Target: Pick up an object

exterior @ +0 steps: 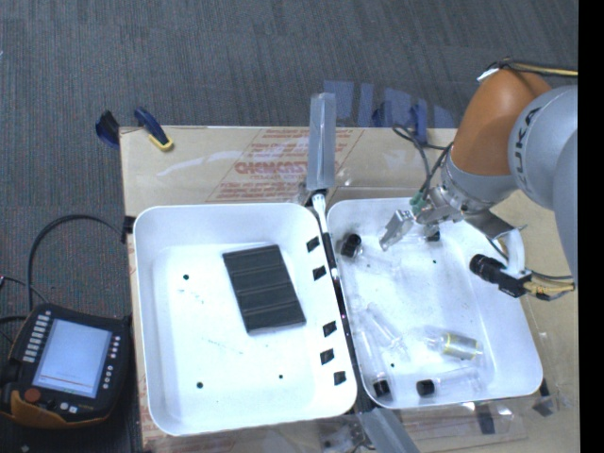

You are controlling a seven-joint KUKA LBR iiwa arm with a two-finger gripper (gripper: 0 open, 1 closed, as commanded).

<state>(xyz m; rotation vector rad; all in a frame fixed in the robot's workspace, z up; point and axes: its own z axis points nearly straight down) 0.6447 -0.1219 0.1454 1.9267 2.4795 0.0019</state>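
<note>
Reaching in: the grey KUKA arm (528,149) enters from the right, its orange band at the top of the wrist and part of the maker's lettering readable on the grey housing.
Claw: the claw (401,226) hangs over the upper left part of the right bin (514,347); its fingers look parted with nothing between them (released, as far as this slanted view shows).
Right bin contents: a small black cap-like piece (350,245) sits near the upper left corner, just beside the claw; a clear plastic piece (382,328) lies near the middle; a small cylinder with a gold-coloured band (456,345) lies toward the lower right; two small black pieces (403,386) rest along the bottom edge.
Left bin: the left bin (160,281) holds one dark ribbed rectangular block (263,289), lying flat and turned slightly off square.
Divider: a row of black clips (326,300) runs down the seam where the two bins meet.
Tabletop: the tabletop (217,163) is pale board with red printed writing behind the bins (too faint and skewed to read).
Clamps: a blue and yellow clamp (151,128) grips the far left corner.
Pendant: a control pendant with a lit screen (68,361) lies on the floor at lower left, its cable looping above it.
</note>
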